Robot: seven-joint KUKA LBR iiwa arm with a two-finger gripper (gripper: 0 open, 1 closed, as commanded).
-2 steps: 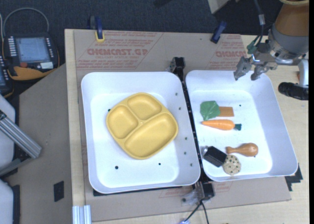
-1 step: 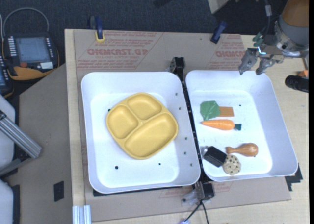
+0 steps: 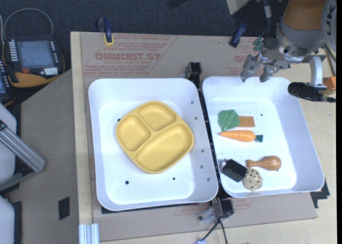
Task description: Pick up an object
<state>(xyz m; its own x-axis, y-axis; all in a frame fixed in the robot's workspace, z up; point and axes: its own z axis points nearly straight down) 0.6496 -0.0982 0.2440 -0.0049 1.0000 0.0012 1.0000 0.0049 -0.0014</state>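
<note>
My gripper (image 3: 255, 73) hangs over the far edge of the right bin (image 3: 299, 131), open with nothing between its fingers. Several small things lie in that bin, all nearer the camera than the gripper. A green leaf piece (image 3: 228, 119) lies beside a small brown slab (image 3: 246, 122). Just below them is an orange carrot (image 3: 238, 136). Toward the near edge lie a brown drumstick (image 3: 265, 163), a black block (image 3: 233, 170) and a speckled cookie (image 3: 252, 180).
The left bin (image 3: 107, 173) holds a yellow divided plate (image 3: 155, 136). A black clamp (image 3: 193, 70) sits at the far end of the seam between the bins. A handheld control unit (image 3: 33, 58) lies off the bench at the far left.
</note>
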